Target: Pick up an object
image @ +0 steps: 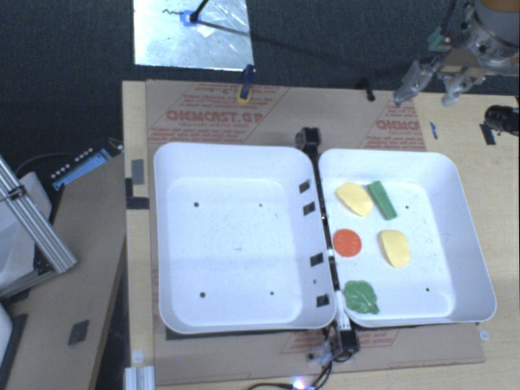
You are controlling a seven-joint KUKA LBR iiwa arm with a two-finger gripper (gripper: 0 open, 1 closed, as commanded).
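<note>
Toy food pieces, 5 of them, lie in the right bin (467,218), all well below and a little left of the gripper (428,86), which hangs over the cardboard beyond the bin's far rim with its 2 fingers spread apart and nothing between them.

Nearest the gripper is the green stick (382,199), a slim bar whose long axis runs from far-left to near-right, roughly toward the camera. It touches or nearly touches the yellow piece (354,199) on its left, a flat rounded wedge pointing near-right. Further down sit a second yellow piece (396,248), long axis running nearly straight down the view, the red disc (348,243) with no axis to speak of, and, furthest from the gripper, the lumpy green piece (361,296) by the bin's near-left corner.

All look like light, stiff moulded plastic, probably smooth and a bit slippery, and not fragile. The green stick looks the easiest take: close across its narrow width at mid-length, fingers square to the long axis, though the neighbouring yellow piece may crowd 1 finger. The second yellow piece stands free and could be pinched across its shorter width. The low disc offers little to grip.
</note>
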